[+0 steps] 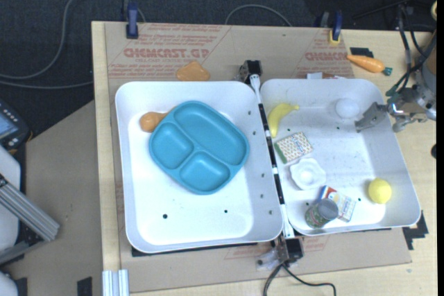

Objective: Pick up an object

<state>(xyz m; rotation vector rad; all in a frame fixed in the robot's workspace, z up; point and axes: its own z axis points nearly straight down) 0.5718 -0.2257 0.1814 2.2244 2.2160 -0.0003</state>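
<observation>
The right bin (399,163) holds a yellow banana (279,115), a small patterned packet (293,146), a white cup-like piece (306,173), a can (321,212) beside a small box (343,206), a yellow ball (379,190) and a pale white ball (345,107). My gripper (383,120) hangs over the bin's far right side, just right of the white ball. It is open, with nothing between its fingers (367,118).
The left bin (132,170) carries a blue divided plate (198,147) with an orange object (149,122) at its left edge. On the bench behind the bins lie an orange lump (192,71) and a toy carrot (366,64). Blue clamps (131,19) grip the back edge.
</observation>
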